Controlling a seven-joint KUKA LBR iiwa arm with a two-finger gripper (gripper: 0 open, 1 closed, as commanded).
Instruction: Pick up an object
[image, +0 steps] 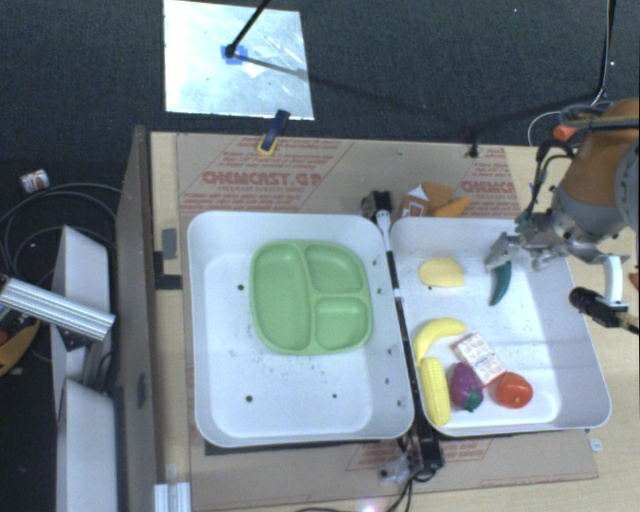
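The right bin (570, 340) holds a pale yellow lemon-shaped piece (441, 272), a dark green pepper-like piece (500, 284), a banana (437, 333), a yellow corn cob (433, 388), a purple eggplant (466, 387), a red tomato (513, 390) and a small red-and-white box (476, 355). My gripper (522, 252) hangs over the bin's far right part with its fingers spread, open. The green piece lies just under the left fingertip (498, 252), not between the two fingers. Whether that fingertip touches it I cannot tell.
The left bin (220, 330) carries a green divided plate (309, 297). Orange scraps (440, 203) lie on the cardboard behind the bins. A black clamp (600, 305) juts in at the right bin's right rim. A ridge (398, 310) separates the two bins.
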